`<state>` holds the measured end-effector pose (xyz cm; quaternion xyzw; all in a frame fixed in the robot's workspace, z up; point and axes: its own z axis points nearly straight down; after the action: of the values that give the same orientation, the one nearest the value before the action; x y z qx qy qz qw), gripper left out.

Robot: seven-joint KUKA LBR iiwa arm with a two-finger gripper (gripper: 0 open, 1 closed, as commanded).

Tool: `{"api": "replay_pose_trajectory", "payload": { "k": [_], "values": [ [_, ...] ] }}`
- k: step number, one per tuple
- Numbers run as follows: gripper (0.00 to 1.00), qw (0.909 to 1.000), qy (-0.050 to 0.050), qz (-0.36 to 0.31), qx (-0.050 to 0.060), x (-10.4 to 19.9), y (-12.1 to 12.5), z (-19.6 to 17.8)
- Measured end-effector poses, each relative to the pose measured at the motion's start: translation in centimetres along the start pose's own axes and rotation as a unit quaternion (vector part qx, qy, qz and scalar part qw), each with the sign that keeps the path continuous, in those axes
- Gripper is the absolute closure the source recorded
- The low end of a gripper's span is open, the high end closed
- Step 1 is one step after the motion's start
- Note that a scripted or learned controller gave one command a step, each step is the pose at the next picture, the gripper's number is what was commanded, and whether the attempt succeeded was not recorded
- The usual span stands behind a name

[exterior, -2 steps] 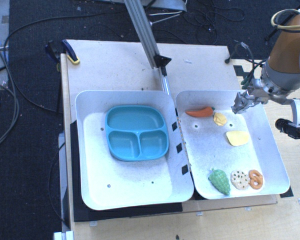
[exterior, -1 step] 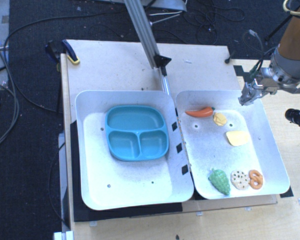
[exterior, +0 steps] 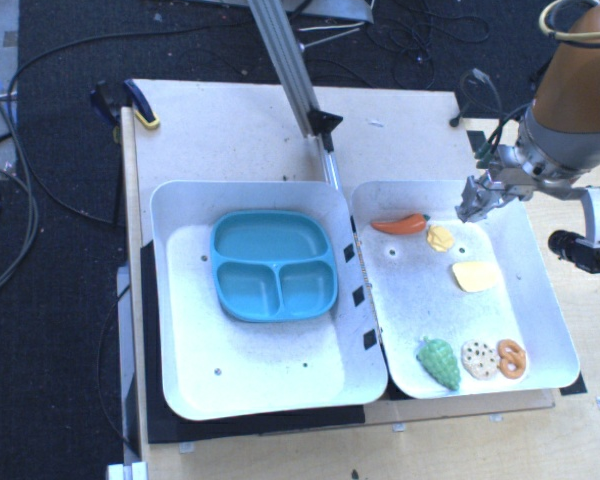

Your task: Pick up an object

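The gripper (exterior: 477, 200) hangs over the upper part of the right bin (exterior: 540, 298), near that bin's far edge, and the view is too blurred there to tell how it is set; nothing can be seen held in it. Just to its left lie one orange-red toy carrot (exterior: 400, 225) and, close beside the carrot's tip, one small yellow lump (exterior: 440, 238). Below these sits one pale yellow cheese-like block (exterior: 476, 276). Along the bin's near edge lie three more pieces in a row: one green leafy toy vegetable (exterior: 439, 362), one round spotted cookie (exterior: 479, 360) and one brown pretzel (exterior: 512, 358), the cookie and pretzel touching or nearly so. That makes six objects in the right bin. The left bin (exterior: 180, 368) holds one blue three-compartment tray (exterior: 275, 265), well apart from the gripper.
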<state>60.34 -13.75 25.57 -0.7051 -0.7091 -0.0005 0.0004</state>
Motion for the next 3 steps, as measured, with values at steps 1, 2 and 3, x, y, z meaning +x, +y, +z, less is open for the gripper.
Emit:
{"api": "replay_pose_trajectory", "payload": {
  "k": [1,2,3],
  "values": [
    [1.0,1.0,0.0,-0.001,0.001,5.5,-2.4,-0.3],
    [1.0,1.0,0.0,0.0,0.002,10.1,-4.2,1.3],
    [1.0,1.0,0.001,-0.001,0.001,15.1,-6.0,0.5]
  ]
}}
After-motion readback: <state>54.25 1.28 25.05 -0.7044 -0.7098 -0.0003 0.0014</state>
